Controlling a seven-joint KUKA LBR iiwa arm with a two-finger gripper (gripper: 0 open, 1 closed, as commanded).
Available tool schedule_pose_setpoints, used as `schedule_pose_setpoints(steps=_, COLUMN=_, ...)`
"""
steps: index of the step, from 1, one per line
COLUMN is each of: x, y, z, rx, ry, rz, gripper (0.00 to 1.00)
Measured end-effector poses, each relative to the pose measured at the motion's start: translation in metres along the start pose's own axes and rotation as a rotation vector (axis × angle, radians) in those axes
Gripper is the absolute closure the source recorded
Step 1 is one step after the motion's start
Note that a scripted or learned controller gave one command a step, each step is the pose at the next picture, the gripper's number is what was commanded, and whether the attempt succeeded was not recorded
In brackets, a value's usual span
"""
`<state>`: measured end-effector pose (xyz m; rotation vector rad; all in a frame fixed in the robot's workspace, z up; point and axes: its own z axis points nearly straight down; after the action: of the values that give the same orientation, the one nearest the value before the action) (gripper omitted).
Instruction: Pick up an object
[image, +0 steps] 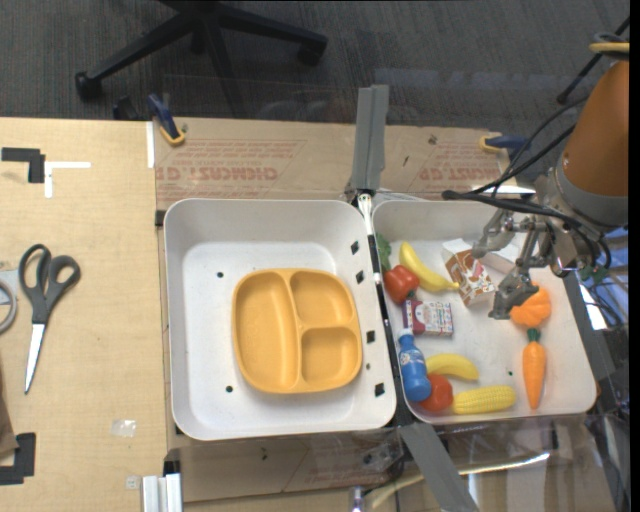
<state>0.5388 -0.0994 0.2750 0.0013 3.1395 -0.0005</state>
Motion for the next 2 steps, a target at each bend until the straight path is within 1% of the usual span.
schedule_pose_setpoints(steps=1, x=-0.067, y=-0.003, z=0.08, rx=0.001, ry=-0.002, rz=0.204, gripper=0.0)
schedule_pose_setpoints(steps=2, x=-0.093, y=-0.061, z=0.181, rx=0.001, ry=-0.003, rz=0.261, gripper=0.0)
